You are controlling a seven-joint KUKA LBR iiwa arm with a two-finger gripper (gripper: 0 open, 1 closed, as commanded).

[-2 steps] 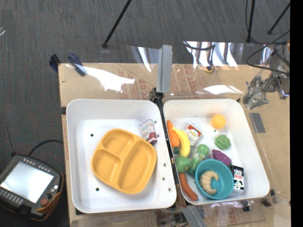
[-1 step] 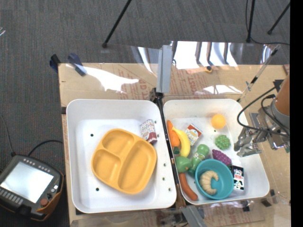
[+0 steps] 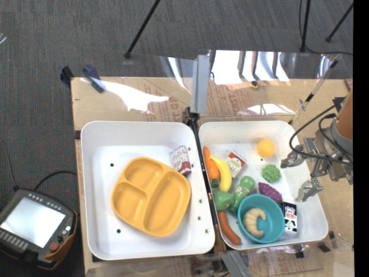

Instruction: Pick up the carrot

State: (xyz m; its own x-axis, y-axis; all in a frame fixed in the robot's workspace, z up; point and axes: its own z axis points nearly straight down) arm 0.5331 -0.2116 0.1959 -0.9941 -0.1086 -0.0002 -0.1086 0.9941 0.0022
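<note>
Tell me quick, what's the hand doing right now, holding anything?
Hand: over the right bin's right side, holding nothing; open or closed cannot be told.

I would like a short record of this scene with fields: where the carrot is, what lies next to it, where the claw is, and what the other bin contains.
carrot: orange carrot at the left wall of the right bin, lying lengthwise
neighbours: banana touching its right side; green pepper just below
claw: claw at the right side of the same bin, apart from the carrot, nothing between its fingers
other items: orange ball, teal bowl holding a croissant
left bin: yellow divided plate and a small carton
</note>
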